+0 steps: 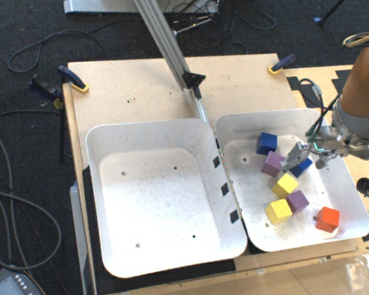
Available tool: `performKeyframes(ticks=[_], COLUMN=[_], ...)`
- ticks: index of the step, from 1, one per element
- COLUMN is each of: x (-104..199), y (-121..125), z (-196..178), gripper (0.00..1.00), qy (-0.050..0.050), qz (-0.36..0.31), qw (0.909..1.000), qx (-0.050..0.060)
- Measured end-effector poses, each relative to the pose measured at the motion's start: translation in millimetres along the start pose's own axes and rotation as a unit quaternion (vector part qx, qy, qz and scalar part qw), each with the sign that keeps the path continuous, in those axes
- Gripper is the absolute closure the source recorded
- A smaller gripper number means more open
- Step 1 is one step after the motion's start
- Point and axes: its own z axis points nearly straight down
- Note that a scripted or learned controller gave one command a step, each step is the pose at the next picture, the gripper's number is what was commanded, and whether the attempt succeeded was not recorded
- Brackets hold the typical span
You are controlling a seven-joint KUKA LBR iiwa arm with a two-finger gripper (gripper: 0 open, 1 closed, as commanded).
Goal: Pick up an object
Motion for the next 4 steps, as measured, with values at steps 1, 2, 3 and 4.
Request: performKeyframes(ticks=[1,2,3,4], x=[0,11,11,11], y=[1,0,1,1], z=[-2,52,91,121], gripper=[0.00,0.00,0.00,0.00], qy=[0.000,0.000,-0.004,-0.001], qz=[0.001,0.001,0.002,0.001], qw=[1.0000,1.0000,1.0000,1.0000], qx=[-0.002,0.000,-0.006,-0.002])
